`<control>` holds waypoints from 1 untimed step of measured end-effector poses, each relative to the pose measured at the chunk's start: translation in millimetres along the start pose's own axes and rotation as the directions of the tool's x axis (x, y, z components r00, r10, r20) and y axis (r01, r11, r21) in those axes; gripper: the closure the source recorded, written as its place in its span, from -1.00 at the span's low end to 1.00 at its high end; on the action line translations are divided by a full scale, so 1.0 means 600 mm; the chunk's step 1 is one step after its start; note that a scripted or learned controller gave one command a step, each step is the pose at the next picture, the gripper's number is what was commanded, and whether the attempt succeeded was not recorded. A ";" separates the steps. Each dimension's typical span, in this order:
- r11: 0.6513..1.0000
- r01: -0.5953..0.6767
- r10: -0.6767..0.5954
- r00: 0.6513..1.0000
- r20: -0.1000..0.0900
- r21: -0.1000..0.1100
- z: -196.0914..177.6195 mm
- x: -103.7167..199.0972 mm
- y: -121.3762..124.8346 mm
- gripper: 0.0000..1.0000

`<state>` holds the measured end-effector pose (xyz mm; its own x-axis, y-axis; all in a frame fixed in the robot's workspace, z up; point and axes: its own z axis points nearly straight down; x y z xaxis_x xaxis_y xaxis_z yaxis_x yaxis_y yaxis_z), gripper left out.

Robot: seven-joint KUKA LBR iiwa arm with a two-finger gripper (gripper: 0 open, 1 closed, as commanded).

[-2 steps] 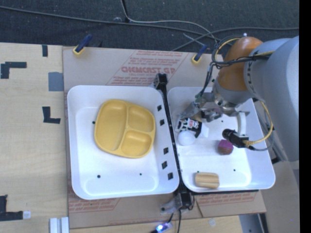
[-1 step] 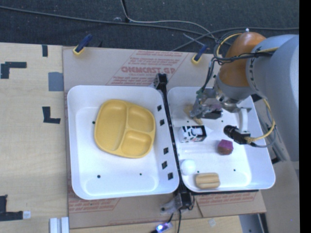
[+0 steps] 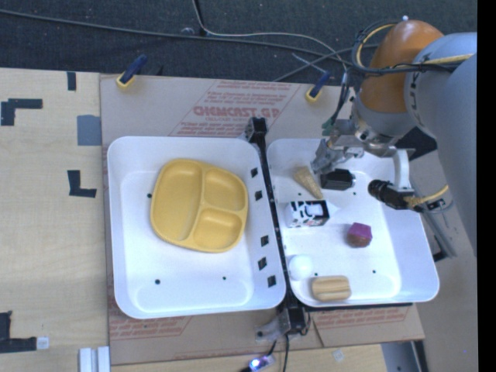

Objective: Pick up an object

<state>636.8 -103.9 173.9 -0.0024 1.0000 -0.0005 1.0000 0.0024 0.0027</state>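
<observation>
Over the right bin, upper half: gripper low above the bin floor, hung from the grey arm with its orange band entering from the right. Whether open or closed, cannot tell; dark and metallic parts crowded together at the tip, nothing visibly held.

Directly below the gripper tip: small black block lying on the bin floor, contact with the gripper unclear. Just left of the black block: tan wedge-shaped piece, pointing down and right. Below the wedge, toward the bin's left wall: black-and-white patterned item, lying flat. Right of that item, nearer the bin's middle: small purple lump, standing apart from everything else. Near the bin's bottom edge: tan bread-like block, with a small white ball just up and left of it, close to the left wall.

Left of the right bin, sharing the central divider: left bin, holding a yellow divided plate with three compartments, seated in the bin's upper middle.

Beneath both bins: brown cardboard sheet with red print, clipped at the top by two blue-and-yellow clamps, on a light wooden table.
</observation>
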 end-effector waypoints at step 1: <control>1.000 0.000 0.000 1.000 0.000 -0.001 -0.077 -0.011 0.008 1.00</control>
<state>641.5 -110.3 220.0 -0.0020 1.0000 -0.0007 1.0000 0.0020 0.0032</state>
